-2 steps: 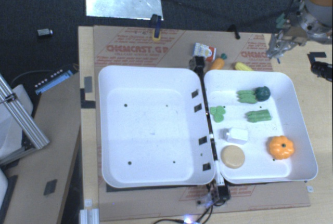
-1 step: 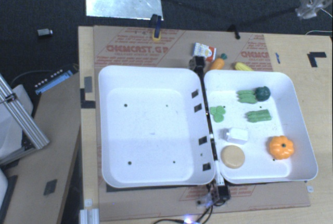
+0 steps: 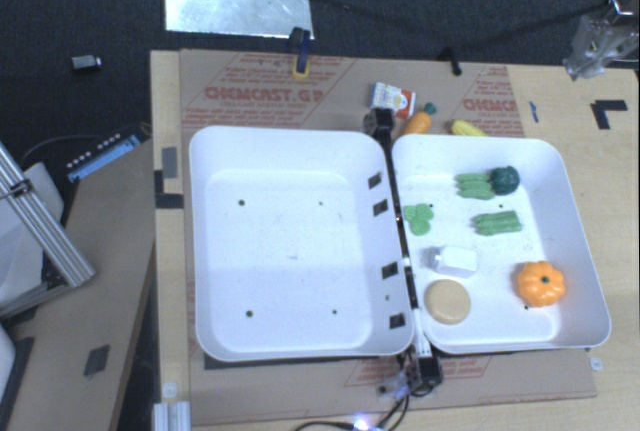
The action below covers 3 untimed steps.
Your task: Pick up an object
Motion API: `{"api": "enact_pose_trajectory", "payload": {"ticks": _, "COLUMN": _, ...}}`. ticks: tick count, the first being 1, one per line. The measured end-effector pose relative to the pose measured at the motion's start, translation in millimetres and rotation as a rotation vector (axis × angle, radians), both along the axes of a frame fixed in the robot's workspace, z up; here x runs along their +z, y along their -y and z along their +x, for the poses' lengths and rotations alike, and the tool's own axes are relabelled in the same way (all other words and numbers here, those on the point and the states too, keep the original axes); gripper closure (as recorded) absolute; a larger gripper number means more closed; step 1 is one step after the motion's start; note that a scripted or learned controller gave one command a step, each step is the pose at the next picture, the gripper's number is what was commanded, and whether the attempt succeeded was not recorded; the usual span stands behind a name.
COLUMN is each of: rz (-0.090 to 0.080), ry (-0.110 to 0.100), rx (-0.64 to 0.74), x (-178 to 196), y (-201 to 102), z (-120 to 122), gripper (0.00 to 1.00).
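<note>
Camera view: the pumpkin [image 3: 540, 283] sits in the right bin [image 3: 575, 219], well below the claw [image 3: 603, 41] (far upper right, off the bins). Whether it is open or closed, I cannot tell. A round cookie [image 3: 447, 301] lies left of the pumpkin.

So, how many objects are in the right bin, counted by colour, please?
Green: 4, two ridged pieces, one dark round piece, one small piece
Orange: 1, the pumpkin
White: 1, the block
Tan: 1, the disc
Total: 7 in the right bin
</note>
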<state>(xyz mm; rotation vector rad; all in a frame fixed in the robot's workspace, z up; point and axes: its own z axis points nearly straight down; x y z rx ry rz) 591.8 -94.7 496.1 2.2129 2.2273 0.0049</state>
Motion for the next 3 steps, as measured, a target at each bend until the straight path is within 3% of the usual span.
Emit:
{"api": "enact_pose_trajectory", "payload": {"ticks": 1, "rz": 0.000, "ry": -0.003, "rx": 0.000, "x": -8.4, "y": -27.0, "z": -34.5, "gripper": 1.00}}
{"api": "enact_pose_trajectory", "payload": {"ticks": 3, "rz": 0.000, "ry": 0.002, "rx": -0.001, "x": 9.5, "y": -67.5, "z": -81.3, "gripper": 1.00}}
